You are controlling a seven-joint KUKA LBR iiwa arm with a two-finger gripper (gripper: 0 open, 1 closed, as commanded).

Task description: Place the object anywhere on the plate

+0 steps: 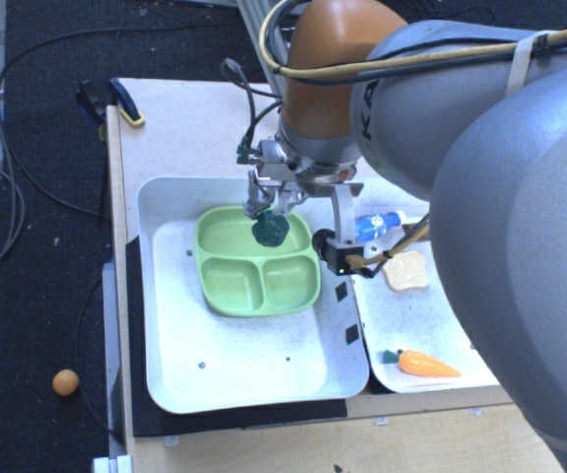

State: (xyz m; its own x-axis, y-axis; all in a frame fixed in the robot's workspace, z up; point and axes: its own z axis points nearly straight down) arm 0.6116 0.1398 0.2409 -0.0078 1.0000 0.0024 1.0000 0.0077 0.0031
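Observation:
A green divided plate [256, 264] lies in the left white bin [234, 363]. Over the plate's far compartment hangs a dark green, lumpy object [272, 230] like a broccoli piece. My gripper [267, 208] reaches down from the arm's orange band, and its fingers are shut on the top of that object. Whether the object touches the plate's surface I cannot tell.
The right bin [431, 323] holds a blue and white bottle [376, 226], a slice of toast [406, 272] and an orange carrot [425, 365]. The bulky grey arm covers the upper right. An orange ball [65, 381] lies on the dark floor at left.

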